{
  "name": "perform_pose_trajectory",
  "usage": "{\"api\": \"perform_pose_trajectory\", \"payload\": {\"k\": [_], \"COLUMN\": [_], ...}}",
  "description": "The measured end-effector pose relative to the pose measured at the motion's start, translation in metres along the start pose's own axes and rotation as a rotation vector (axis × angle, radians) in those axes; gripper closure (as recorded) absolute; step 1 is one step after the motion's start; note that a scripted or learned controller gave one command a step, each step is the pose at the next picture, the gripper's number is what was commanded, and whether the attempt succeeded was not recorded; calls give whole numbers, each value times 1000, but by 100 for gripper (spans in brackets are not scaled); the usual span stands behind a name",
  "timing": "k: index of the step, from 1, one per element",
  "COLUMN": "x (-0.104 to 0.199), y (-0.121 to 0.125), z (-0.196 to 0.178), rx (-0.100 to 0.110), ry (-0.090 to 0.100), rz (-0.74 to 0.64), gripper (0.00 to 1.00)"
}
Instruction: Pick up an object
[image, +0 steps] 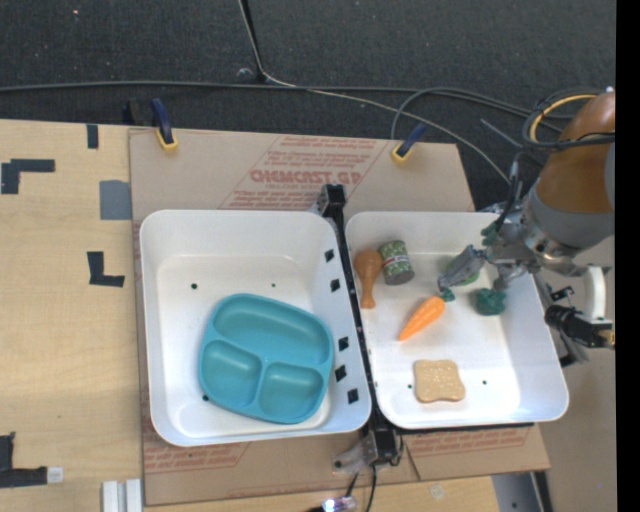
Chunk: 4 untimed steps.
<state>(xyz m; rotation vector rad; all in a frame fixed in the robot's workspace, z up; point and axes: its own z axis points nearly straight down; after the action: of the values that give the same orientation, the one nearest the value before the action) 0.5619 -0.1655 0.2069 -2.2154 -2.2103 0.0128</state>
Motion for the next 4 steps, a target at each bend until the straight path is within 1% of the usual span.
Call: {"api": "perform_pose_trajectory", "payload": {"k": [1,2,3,4], "x": [0,0,0,0], "y": [3,2,5,6], "z": [-7,58,101,122], "rx": [-13,-7,-10,-14], "ry": [-2,-2,-3,-5], "rz": [-4,-3,-3,-4], "gripper": [0,0,0,0]}}
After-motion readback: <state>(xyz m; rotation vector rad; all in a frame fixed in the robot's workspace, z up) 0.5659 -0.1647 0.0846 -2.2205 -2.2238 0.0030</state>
